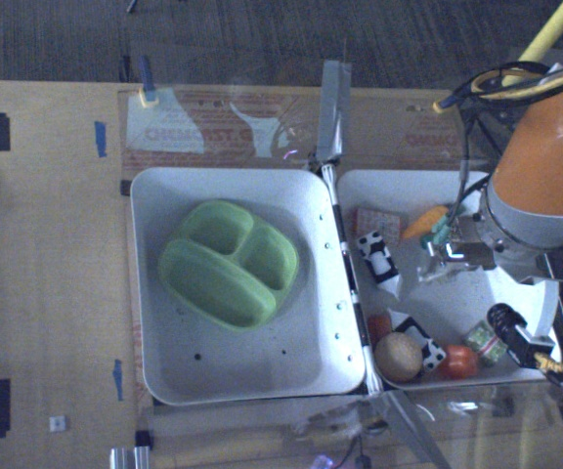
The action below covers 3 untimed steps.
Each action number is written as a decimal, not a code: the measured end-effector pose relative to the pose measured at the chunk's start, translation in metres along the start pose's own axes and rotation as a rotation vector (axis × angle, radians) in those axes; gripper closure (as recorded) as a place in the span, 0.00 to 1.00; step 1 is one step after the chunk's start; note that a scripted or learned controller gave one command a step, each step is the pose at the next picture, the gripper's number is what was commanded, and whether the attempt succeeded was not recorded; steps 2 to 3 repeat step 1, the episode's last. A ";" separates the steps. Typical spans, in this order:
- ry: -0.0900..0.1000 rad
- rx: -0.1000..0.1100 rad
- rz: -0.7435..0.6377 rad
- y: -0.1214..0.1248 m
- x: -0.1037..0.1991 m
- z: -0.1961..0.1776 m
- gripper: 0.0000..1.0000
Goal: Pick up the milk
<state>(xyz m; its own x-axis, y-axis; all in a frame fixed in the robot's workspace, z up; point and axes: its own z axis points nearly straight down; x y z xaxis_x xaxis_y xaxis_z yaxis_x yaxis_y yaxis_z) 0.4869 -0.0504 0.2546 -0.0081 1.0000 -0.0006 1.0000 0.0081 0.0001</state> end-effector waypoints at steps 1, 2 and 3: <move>0.001 0.004 0.168 -0.007 0.026 0.012 1.00; 0.001 0.004 0.168 -0.007 0.026 0.012 1.00; 0.001 0.004 0.168 -0.007 0.026 0.012 1.00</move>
